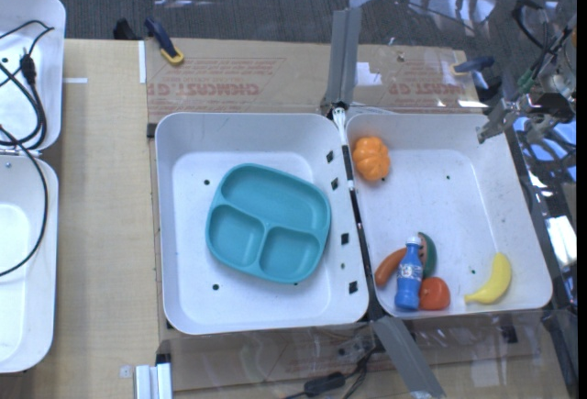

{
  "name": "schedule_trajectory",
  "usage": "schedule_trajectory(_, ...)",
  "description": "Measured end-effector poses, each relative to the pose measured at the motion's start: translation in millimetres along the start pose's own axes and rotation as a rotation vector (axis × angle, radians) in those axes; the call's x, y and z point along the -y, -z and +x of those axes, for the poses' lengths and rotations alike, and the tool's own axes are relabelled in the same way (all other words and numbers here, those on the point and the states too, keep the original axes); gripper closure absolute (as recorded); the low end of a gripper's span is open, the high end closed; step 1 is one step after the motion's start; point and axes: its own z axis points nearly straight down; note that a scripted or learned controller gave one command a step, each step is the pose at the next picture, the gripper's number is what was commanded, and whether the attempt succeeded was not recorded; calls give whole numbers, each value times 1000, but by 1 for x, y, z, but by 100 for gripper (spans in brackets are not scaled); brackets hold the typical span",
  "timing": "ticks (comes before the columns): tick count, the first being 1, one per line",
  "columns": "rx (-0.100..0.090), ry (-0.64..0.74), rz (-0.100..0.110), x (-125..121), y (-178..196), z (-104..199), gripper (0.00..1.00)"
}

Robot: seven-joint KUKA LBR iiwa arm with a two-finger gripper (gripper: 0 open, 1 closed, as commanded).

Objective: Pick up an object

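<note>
Two white bins on a desk point(101, 205).
Gripper point(514, 113) hangs over the right bin point(459, 205)'s rim, grip state unclear; banana point(491, 280) lies free.

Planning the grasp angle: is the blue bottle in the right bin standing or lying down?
Lying down: the blue bottle lies lengthwise on the right bin floor, cap toward the far side.

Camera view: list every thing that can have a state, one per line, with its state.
teal divided plate: lying flat in the left bin, tilted askew, compartments bare
orange pumpkin: resting at the right bin's back left corner
blue bottle: standing, cap on, among the toys
carrot: lying beside the bottle
tomato: resting against the bottle
banana: lying alone near the front right
gripper: above the right bin's back right rim, holding nothing visible
</note>
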Motion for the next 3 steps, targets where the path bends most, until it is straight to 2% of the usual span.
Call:
schedule_trajectory(1,-8,238,-4,53,-147,1,0)
schedule_trajectory(2,-6,350,-2,109,-153,0,0)
schedule_trajectory(3,-1,490,-3,141,-158,91,0)
